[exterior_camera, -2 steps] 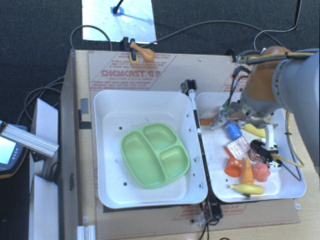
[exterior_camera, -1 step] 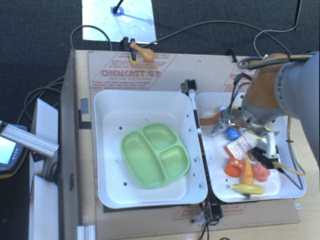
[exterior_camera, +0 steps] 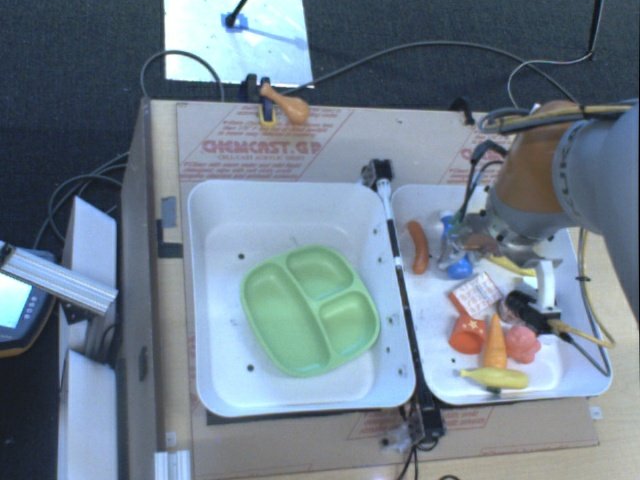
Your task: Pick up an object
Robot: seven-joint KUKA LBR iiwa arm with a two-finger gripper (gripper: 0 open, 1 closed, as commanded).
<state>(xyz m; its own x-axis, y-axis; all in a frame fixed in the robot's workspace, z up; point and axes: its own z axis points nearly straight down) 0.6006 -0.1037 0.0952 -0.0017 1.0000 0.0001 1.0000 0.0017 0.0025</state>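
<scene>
- Where the worktop (exterior_camera: 300, 133) carries two shallow white bins, a glossy green three-compartment plate (exterior_camera: 310, 310) is seen in the left bin (exterior_camera: 215, 268).
- Small toy foods are crowded in the right bin (exterior_camera: 585, 383): a sausage (exterior_camera: 419, 247), a carrot (exterior_camera: 494, 340), a banana (exterior_camera: 493, 377).
- The gripper (exterior_camera: 458, 243) is lowered into the right bin's far part, beside the sausage; the fingers' state cannot be told.
- Open room is noted around the plate.

Two white bins (exterior_camera: 215, 268) are sitting side by side. One green divided plate (exterior_camera: 310, 308) is lying in the nine o'clock bin. The three o'clock bin is holding one sausage (exterior_camera: 418, 246), one carrot (exterior_camera: 495, 340), one banana (exterior_camera: 493, 376) and one orange cup (exterior_camera: 466, 335).
</scene>
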